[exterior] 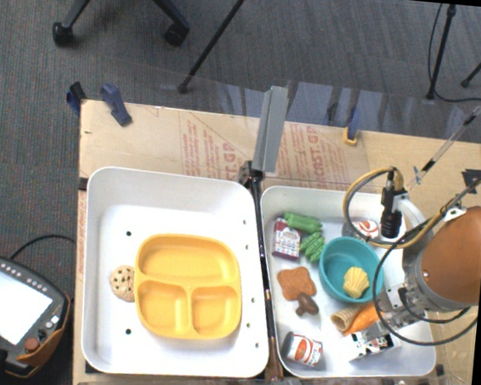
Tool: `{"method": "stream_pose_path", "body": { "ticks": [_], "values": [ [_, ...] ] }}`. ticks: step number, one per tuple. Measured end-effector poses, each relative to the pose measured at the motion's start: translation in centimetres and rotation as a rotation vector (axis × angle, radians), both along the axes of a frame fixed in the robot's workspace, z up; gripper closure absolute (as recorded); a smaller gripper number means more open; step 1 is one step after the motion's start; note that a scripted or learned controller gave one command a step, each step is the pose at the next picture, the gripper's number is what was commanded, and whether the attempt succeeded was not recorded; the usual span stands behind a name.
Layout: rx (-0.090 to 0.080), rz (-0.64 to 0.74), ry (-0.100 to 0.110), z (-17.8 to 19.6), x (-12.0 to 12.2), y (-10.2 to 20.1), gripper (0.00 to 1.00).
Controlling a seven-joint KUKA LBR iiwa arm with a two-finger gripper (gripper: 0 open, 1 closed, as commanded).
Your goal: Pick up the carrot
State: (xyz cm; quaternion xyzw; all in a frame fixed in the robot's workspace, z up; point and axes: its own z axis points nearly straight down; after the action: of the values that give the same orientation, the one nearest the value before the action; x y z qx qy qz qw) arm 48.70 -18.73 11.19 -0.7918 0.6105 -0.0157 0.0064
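Near the frame's bottom, a small can [302, 349] is seen lying in the right bin [423, 362]. The hand [383, 320] is placed low at the right of that bin, directly over the carrot [362, 316]; how far it is opened cannot be told, nor whether anything is held. The carrot is found touching a cone [343, 318], below the teal bowl [348, 270] with a yellow piece [354, 281] inside. Further left, a yellow divided tray [188, 286] and a cookie [122, 282] are seen in the left bin [112, 191]. Green beans [304, 223] lie farther up. Both bins sit on the tabletop [186, 139].
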Motion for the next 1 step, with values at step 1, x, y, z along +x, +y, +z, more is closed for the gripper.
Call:
{"method": "stream_pose_path", "body": {
  "ticks": [1],
  "values": [
    [0.003, -0.001, 0.009, -0.21, -0.26, 0.11, 0.00]
  ]
}}
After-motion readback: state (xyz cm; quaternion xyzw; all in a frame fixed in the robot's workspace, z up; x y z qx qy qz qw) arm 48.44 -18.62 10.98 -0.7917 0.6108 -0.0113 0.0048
